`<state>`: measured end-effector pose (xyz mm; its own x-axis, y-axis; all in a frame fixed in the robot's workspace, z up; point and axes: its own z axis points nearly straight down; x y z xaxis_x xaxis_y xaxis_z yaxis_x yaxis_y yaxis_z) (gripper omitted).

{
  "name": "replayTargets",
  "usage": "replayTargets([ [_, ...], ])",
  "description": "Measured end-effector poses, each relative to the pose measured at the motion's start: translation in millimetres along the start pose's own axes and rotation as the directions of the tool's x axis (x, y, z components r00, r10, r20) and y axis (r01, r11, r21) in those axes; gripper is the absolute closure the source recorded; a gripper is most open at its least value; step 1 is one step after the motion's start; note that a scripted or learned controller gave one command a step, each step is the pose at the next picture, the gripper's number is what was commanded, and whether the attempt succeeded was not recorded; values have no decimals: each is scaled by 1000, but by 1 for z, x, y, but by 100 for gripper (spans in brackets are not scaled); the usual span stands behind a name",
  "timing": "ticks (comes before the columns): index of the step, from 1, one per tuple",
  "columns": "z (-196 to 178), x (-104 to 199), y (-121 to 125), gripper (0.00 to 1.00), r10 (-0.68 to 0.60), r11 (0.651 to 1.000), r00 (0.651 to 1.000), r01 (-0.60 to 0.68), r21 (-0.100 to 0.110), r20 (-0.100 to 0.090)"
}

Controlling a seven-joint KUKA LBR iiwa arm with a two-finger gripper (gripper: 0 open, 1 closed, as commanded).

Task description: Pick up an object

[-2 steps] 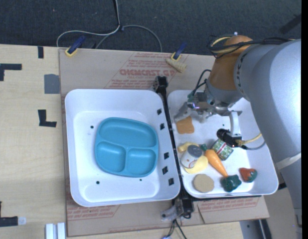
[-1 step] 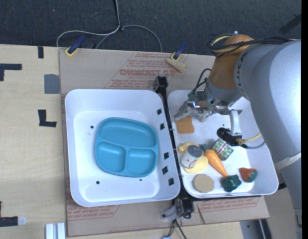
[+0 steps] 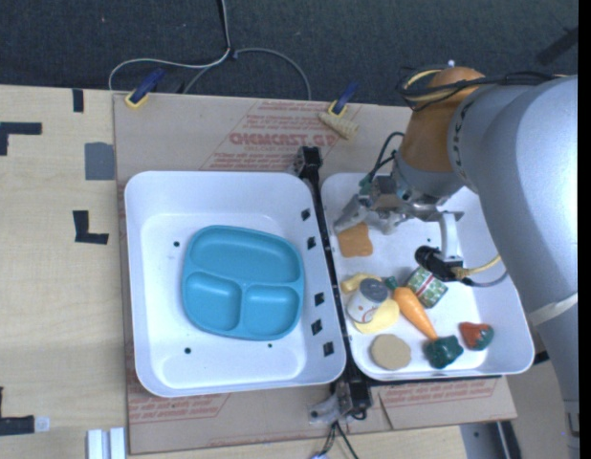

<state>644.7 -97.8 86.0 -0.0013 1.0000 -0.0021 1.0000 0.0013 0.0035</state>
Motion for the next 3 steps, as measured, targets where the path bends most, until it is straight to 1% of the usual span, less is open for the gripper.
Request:
replayTargets([
  [1, 0, 2, -3, 0, 1, 1000, 1000, -1, -1, 0],
  [2, 0, 0, 8, 0, -1, 1000, 1000, 1, 4, -2],
  [3, 0, 1, 9, 0, 0, 1000, 1000, 0, 2, -1],
])
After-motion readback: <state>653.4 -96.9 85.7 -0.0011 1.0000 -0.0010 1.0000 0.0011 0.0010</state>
